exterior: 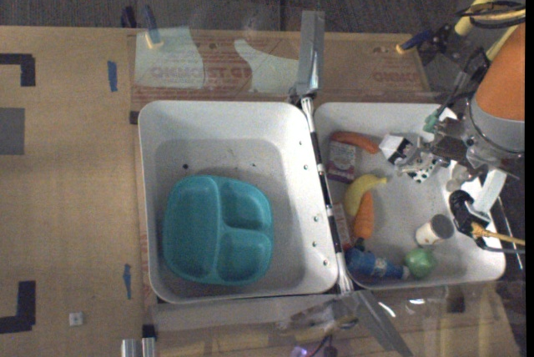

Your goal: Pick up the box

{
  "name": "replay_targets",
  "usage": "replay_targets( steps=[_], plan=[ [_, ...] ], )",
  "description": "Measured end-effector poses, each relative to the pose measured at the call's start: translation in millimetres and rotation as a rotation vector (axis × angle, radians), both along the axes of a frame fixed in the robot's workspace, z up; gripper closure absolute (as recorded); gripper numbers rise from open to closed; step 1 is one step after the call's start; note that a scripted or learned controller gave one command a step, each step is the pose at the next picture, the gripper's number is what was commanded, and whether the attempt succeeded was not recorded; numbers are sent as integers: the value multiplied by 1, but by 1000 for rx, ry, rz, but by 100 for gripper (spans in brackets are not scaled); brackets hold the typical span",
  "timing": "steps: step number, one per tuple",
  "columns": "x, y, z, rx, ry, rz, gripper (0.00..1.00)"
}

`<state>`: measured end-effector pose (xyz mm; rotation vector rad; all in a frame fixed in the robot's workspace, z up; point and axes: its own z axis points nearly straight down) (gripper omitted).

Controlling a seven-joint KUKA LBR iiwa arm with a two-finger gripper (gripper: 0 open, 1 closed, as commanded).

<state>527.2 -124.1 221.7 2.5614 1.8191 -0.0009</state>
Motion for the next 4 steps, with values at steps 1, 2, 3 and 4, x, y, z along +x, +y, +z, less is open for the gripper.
replay_targets(
  steps=[1, 2, 3, 4],
  plan=[
    [-36, -62, -123, 1, 2, 34, 0],
    [-36, -64, -113, -1, 0, 31, 100],
    [9, 24, 6, 0, 0, 109, 100],
    [52, 67, -38, -1, -1, -77, 100]
  ],
)
